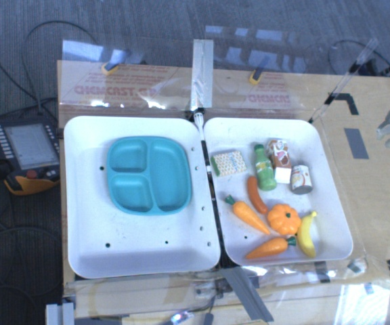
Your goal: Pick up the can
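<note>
The can (300,179) is small and silver with a red label. It stands in the right bin (330,181), near that bin's right wall. A small white block (283,175) touches its left side. Just behind it is a brown and red labelled jar or tin (278,152). A green bottle (264,168) lies left of the white block.
Also in the right bin are a patterned sponge (228,162), three carrots (251,214), an orange pumpkin (283,218) and a banana (307,234). The left bin (87,235) holds a blue divided plate (147,175). A teach pendant (22,156) lies on the floor at left.
</note>
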You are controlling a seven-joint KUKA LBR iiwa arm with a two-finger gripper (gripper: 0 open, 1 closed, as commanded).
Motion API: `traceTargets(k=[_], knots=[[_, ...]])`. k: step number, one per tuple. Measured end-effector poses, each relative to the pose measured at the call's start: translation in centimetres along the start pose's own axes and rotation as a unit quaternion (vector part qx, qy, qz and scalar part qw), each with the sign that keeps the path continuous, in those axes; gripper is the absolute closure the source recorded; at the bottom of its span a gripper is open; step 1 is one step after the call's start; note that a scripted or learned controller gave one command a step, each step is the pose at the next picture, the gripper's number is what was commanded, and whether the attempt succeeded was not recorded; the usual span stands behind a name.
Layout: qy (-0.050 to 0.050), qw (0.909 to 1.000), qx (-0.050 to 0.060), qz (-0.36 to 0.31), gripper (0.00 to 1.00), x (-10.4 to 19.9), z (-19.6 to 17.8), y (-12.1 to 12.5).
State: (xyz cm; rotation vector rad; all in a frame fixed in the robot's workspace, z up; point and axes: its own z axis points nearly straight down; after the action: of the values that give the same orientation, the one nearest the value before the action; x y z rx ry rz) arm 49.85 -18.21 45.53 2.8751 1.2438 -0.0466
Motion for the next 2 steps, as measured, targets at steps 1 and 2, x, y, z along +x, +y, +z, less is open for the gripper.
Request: traceTargets(k=[1,2], knots=[[-0.004,1.0,0.001,-0.002,1.0,0.12,-0.73,0.18],[-0.008,1.0,0.002,-0.003,1.0,0.23,-1.46,0.36]])
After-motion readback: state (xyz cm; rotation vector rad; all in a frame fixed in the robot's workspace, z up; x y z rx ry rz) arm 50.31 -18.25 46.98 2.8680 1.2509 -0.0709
